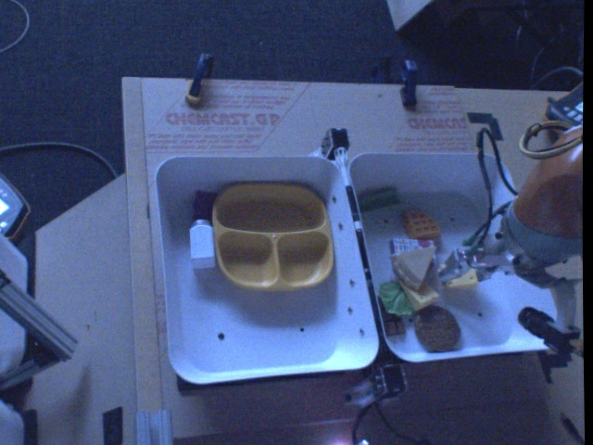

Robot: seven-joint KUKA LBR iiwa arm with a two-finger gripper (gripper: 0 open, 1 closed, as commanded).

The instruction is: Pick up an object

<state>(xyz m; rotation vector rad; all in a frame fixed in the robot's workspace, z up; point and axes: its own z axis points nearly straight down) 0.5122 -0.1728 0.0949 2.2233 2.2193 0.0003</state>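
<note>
Dim bench, right bin, pincer pinching pale yellow cheese wedge.

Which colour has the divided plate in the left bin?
Yellow; the divided plate shows clearly in the camera view.

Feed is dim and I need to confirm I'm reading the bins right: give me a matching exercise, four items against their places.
Things:
1. yellow divided tray
2. white bottle
3. brown round patty
4. orange waffle piece

Places:
A. near front edge of the right bin
B. middle of the left bin
C. upper middle of the right bin
D. against the tray's left side, left bin

Pairs: 1-B, 2-D, 3-A, 4-C
</note>
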